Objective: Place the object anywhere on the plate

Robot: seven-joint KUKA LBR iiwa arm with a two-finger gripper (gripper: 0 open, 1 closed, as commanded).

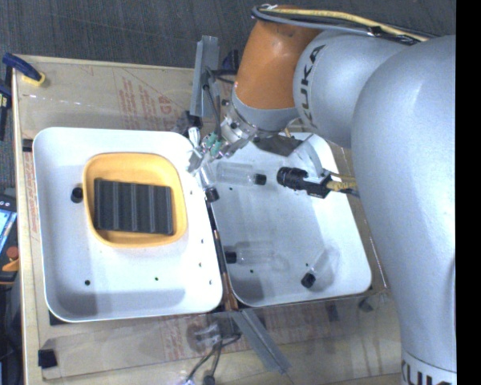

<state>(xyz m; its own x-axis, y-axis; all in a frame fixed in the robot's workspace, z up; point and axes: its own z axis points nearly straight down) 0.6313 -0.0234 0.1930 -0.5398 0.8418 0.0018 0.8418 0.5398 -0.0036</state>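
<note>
A yellow plate (136,165) with rounded corners lies in the left bin (64,287). On it rests a dark grey ridged object (136,205), covering most of the plate's middle. My gripper (202,154) hangs below the orange wrist band, over the divide between the two bins near their far edge. It is just right of the plate's far right corner and apart from the ridged object. Nothing shows between its tips.
The right bin (353,279) holds three clear bottles with black caps: one (236,172) just under the gripper, one (260,255) at the front left, one (321,265) at the front right. A small black piece (78,192) lies left of the plate. The arm's body covers the right side.
</note>
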